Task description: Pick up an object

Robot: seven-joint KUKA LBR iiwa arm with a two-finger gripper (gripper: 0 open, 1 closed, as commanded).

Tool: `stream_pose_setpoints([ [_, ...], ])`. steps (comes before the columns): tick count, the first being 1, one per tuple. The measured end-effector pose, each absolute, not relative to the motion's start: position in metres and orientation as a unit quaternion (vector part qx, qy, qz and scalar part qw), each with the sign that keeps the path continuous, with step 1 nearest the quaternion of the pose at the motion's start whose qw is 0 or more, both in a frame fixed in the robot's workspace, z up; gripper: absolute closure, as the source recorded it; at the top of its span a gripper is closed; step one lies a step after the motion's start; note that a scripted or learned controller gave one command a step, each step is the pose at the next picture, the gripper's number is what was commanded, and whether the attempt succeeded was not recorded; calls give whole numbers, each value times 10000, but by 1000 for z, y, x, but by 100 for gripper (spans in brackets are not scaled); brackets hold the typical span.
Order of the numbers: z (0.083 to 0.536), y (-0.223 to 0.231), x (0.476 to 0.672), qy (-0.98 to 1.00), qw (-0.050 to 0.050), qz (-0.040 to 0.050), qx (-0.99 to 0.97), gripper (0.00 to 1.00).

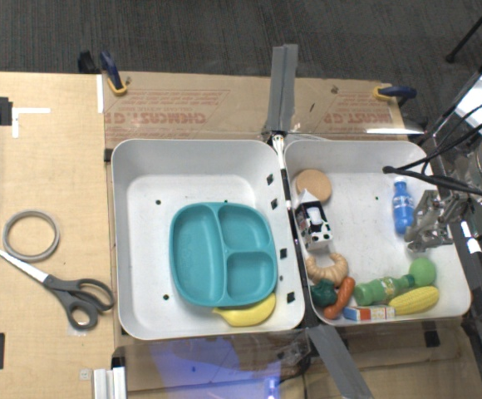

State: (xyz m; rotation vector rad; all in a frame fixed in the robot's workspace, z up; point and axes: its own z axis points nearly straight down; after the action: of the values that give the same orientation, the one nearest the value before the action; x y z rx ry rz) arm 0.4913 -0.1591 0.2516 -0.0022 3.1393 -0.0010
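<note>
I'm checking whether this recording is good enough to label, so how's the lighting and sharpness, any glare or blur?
Camera view: even overhead lighting, soft shadows inside the two shallow white bins; the teal divided plastic plate and the grey-handled scissors look sharp. A bluish-white glare patch washes out the bottom edge below the left bin. The metal gripper at right looks cluttered and indistinct.

Blue bottle [401, 205] upright-lengthwise in right bin [366, 158], near gripper [430, 225]

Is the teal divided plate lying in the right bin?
No, the teal divided plate lies in the left bin, with a yellow banana at its lower edge.
</note>
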Motion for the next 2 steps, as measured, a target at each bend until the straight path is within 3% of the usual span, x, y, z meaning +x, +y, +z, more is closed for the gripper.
stream_pose_setpoints([
  [1,139,-213,492,10000,2,1,82,0],
  [2,92,-221,549,10000,18,-7,-93,0],
])
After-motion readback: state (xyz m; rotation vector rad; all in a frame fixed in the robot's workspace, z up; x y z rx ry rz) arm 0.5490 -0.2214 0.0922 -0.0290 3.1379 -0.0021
